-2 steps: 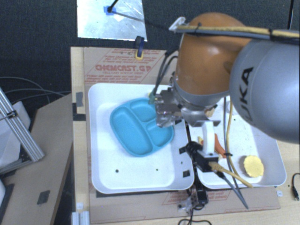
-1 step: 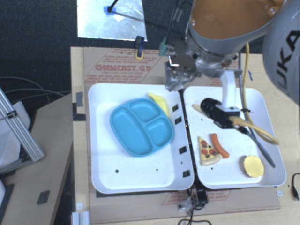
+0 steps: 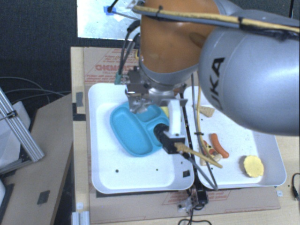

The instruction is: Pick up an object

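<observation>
Fingers aside, I see my gripper [image 3: 139,106] low over the blue divided tray [image 3: 136,132] in the left bin [image 3: 101,125]; whether it grips, I cannot tell. An orange sausage piece [image 3: 219,145] and a yellow round piece [image 3: 252,166] lie in the right bin [image 3: 269,149].

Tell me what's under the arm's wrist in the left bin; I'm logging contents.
A blue divided tray lies in the left bin, with something yellow beside it. The wrist covers the tray's upper end.

Grey arm [image 3: 243,74] with black lettering, orange band [image 3: 171,32], yellowish cable [image 3: 220,18] across it, apparently metal wrist.
</observation>
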### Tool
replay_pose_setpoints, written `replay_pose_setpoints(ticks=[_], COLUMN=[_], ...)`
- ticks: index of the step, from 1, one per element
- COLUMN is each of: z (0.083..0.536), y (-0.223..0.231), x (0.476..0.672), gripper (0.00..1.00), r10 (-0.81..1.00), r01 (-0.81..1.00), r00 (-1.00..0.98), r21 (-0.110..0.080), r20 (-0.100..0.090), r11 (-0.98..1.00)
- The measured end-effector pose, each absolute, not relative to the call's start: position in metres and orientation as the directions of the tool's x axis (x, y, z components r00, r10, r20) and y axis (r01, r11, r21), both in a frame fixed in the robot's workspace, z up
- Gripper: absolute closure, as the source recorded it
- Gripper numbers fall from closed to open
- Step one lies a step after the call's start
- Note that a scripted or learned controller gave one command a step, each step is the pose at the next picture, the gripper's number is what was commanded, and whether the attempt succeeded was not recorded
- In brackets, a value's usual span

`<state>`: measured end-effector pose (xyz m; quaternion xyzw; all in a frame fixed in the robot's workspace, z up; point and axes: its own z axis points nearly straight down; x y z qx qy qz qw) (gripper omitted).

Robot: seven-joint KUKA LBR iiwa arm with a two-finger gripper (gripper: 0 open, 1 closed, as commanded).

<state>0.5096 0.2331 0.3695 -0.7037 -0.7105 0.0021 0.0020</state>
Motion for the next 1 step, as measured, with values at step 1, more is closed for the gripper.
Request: replay_pose_setpoints(ticks=[1], z=[0.5446], y=[0.2092], x=[0.5362], gripper=[1.00], r10=[1.000], r01=[1.000], r00=[-0.004], r21=[0.020], r20=[0.007], r11=[0.004])
